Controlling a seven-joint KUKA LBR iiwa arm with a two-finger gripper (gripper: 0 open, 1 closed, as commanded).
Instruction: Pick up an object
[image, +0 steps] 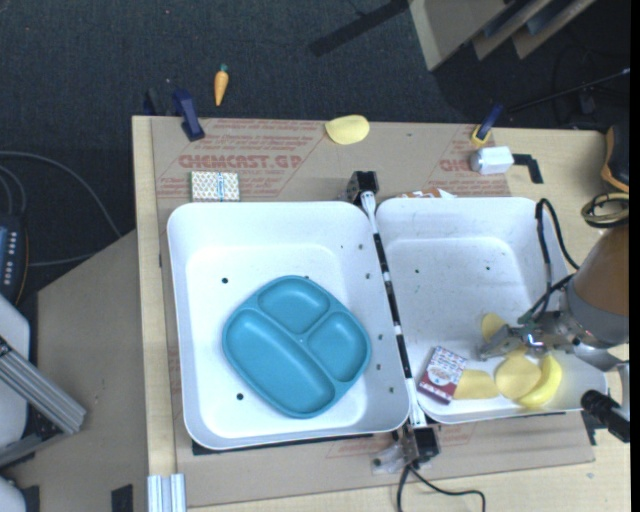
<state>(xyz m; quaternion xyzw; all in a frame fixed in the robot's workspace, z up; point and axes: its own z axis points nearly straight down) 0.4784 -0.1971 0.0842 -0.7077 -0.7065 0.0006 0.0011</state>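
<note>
The gripper (512, 342) hangs open, holding nothing, above the yellow toys (520, 375) at the right bin's (450, 225) five o'clock; it should descend straight, then close.

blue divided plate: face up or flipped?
Face up: the blue divided plate lies flat in the left bin, its three compartments showing.

Gripper (512, 340) over yellow toys (520, 377)

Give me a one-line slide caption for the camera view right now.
Gripper low in the right bin over yellow toy food; blue divided plate in the left bin.
</note>
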